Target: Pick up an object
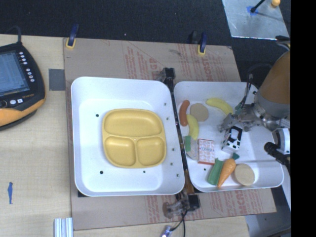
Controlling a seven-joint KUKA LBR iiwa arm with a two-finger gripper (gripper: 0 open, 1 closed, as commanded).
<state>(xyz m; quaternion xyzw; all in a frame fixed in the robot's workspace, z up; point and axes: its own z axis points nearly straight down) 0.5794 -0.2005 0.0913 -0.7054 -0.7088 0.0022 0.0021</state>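
Observation:
The right bin (261,181) holds several toy foods. A red sausage (183,112), a beige disc (199,112) and a yellow banana (219,104) lie toward its far side. A yellow piece (193,127), a green piece (187,143) and a red-and-white packet (206,150) lie along its left. A green block (215,172), an orange carrot (226,171) and a round beige biscuit (244,174) sit at the near edge. My gripper (236,125) hangs low in the bin's middle right, right above a black-and-white item (231,141). Whether it touches that item is unclear.
The left bin (84,132) carries a yellow divided plate (134,137). A handheld control pendant (17,83) lies on the bench at far left. The arm's grey body with its orange band (276,83) covers the right bin's right edge.

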